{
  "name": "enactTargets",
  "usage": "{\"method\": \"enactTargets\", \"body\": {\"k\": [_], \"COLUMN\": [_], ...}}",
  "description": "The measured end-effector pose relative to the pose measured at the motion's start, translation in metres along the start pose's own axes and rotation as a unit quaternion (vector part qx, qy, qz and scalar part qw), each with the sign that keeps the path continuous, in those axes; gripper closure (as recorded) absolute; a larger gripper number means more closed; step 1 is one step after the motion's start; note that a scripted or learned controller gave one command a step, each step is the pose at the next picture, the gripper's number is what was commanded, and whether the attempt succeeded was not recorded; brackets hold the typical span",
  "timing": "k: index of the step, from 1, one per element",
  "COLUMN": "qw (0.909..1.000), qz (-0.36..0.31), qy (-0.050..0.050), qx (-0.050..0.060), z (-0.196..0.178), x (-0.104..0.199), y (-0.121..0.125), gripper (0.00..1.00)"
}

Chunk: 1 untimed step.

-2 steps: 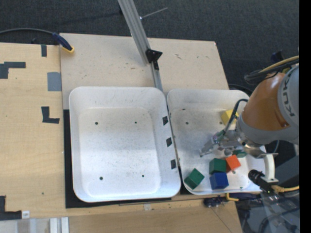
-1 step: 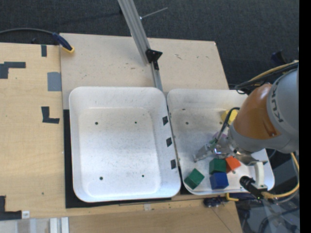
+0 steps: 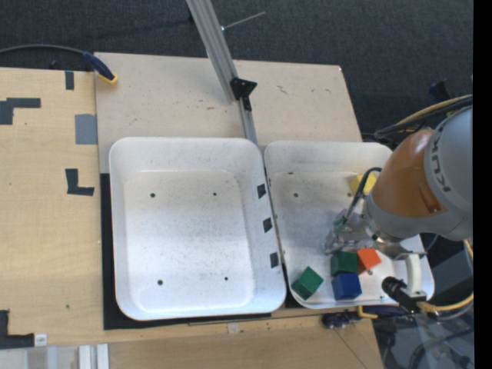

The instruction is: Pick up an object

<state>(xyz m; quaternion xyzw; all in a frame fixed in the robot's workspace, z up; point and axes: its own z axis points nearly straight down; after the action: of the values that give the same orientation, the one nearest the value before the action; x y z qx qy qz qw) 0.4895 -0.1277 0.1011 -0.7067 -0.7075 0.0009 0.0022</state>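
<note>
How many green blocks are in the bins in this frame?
2, both in the right bin. One green block lies near the front-left corner; a darker green block sits just below the tool, beside the orange piece. The arm may hide others.

The arm (image 3: 446, 167) bears partial dark lettering, too cropped to read.

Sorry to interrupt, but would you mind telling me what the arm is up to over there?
The arm's gripper is down in the right bin, trying to pick something up. It hangs over a cluster at the bin's near corner: two green blocks, a blue block and an orange piece. A yellow object peeks out behind the wrist. Nothing is visibly held yet.
</note>
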Motion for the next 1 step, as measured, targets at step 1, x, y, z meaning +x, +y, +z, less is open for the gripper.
{"method": "enactTargets", "body": {"k": [1], "qw": [1.0], "qz": [0.0], "qy": [-0.001], "qx": [-0.004], "z": [-0.0556], "x": [-0.0067], "y": [-0.0067], "gripper": [1.0]}}
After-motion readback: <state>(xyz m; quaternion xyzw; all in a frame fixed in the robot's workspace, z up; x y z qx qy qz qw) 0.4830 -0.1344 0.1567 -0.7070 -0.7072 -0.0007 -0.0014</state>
